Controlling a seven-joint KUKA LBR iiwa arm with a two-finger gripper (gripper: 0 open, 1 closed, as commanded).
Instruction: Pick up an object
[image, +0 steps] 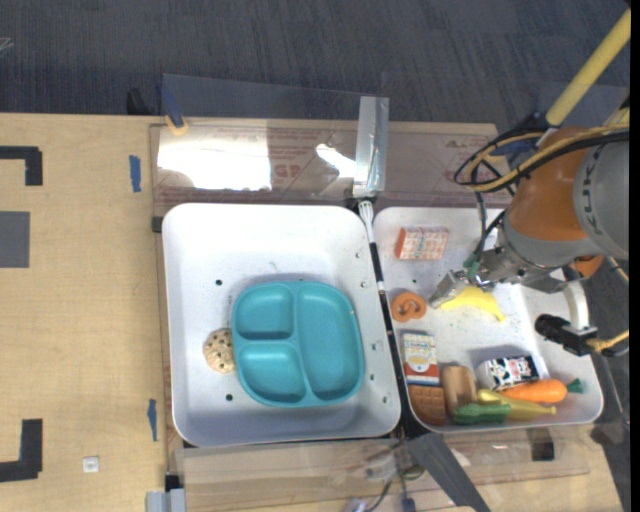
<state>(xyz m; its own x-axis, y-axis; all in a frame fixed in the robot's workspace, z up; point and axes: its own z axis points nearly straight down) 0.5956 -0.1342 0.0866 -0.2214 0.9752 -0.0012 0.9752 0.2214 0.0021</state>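
Note:
My gripper (466, 279) hangs low in the right bin (592, 404), near its upper middle, below the grey arm with the orange band (545, 205). It sits right at the left end of a yellow banana (480, 304) lying on the bin floor. I cannot make out whether anything is held. Around it lie a pink and orange box (421, 243), an orange ring (407, 306), a small carton (419, 357) and a milk carton (506, 371). A carrot (540, 392), a bread piece (458, 383) and a waffle (426, 402) lie near the front wall.
The left bin (200, 250) holds a teal divided plate (297, 342) with a cookie (218, 350) beside its left edge. A ridge (378, 290) separates the two bins. Cables (500, 160) loop behind the arm at the upper right.

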